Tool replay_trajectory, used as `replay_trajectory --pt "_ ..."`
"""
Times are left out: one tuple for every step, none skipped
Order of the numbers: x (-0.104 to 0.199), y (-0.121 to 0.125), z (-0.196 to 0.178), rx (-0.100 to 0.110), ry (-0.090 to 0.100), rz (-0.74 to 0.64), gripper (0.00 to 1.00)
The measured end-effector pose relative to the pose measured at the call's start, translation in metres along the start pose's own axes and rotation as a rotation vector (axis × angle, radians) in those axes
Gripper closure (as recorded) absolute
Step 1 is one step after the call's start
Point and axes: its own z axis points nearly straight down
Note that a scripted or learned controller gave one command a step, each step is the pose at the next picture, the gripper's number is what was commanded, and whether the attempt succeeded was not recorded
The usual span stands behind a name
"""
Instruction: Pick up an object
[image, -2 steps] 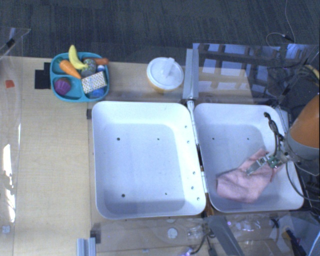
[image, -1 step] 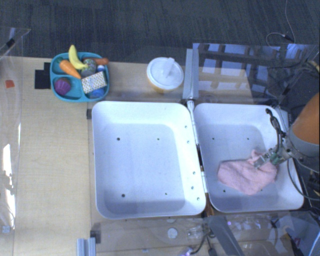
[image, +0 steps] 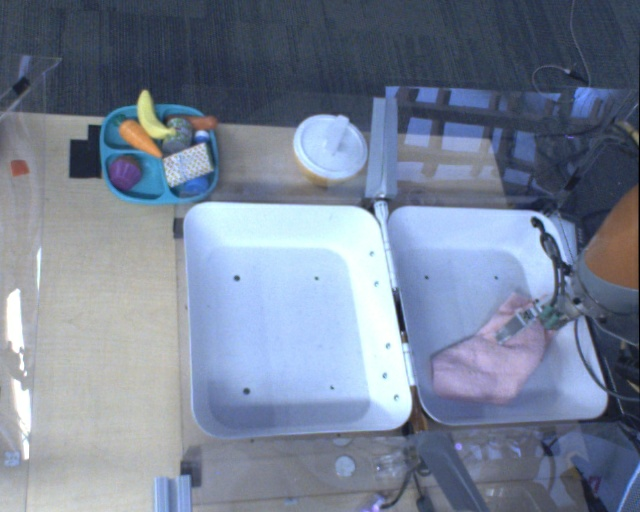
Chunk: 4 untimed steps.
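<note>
Pale wooden bench (image: 90, 330), two white bins side by side, robot arm (image: 610, 265) reaching in from 3 o'clock.

Nearest, a pink cloth (image: 490, 362) lies at 5 o'clock in the right bin (image: 450, 240); the gripper (image: 518, 326) touches its upper edge, grip state impossible to tell. Farther back stand a lidded cup (image: 330, 148) and a blue toy-food tray (image: 160, 153).

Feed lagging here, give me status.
Gripper down over pink cloth in right bin. Fingers unclear. Nothing blocking.
</note>
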Motion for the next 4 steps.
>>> replay_trajectory --pt "-0.018 0.030 0.015 0.014 0.012 -0.123 0.00" --pt "0.002 0.040 0.015 0.009 0.006 -0.258 0.00" --pt "-0.011 0.066 0.016 0.011 0.012 -0.231 0.00" --pt "-0.020 0.078 0.017 0.012 0.014 -0.265 0.00"
